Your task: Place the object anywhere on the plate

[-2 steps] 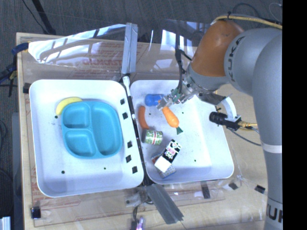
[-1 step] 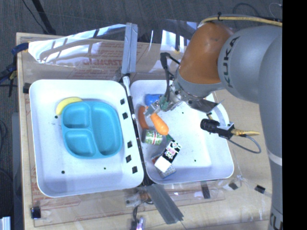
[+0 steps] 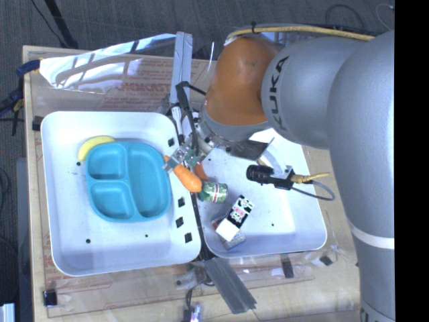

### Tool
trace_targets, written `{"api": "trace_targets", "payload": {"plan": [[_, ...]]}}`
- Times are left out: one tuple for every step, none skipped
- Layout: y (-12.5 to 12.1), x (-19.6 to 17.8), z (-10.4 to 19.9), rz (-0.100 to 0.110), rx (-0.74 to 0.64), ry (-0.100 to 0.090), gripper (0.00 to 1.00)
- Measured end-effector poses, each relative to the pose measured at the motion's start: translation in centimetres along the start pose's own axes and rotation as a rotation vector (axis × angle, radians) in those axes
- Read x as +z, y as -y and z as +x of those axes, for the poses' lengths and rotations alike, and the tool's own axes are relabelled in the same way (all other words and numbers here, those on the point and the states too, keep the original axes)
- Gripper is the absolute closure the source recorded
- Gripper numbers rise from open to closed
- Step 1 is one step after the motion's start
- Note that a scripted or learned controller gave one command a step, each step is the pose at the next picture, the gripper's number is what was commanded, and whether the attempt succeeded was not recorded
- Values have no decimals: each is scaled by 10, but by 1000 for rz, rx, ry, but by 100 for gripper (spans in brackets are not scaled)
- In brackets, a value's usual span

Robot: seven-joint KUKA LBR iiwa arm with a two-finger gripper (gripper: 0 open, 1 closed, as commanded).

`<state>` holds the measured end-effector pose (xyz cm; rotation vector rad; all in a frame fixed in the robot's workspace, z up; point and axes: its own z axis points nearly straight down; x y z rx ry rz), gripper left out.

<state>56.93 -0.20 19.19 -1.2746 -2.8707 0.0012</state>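
Gripper (image 3: pixel 182 158) sits over the divider between bins; finger state cannot be determined. Carrot (image 3: pixel 187 177) lies just beside the blue plate (image 3: pixel 127 180).

The arm (image 3: pixel 335 79) is thick and rounded, with smooth pale grey shells and black "KUKA" lettering (image 3: pixel 273 89) running up one segment. Above the wrist sits a glossy orange band (image 3: pixel 238 79), dome-shaped from here. A yellow cable (image 3: pixel 301 29) runs along the top of the arm. Below the orange part is a darker grey collar (image 3: pixel 224 129), and the small metal parts under it are hard to make out.
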Motion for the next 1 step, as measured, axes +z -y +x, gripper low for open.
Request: {"api": "trace_targets", "payload": {"plan": [[0,0,0,0,1,0,0]]}}
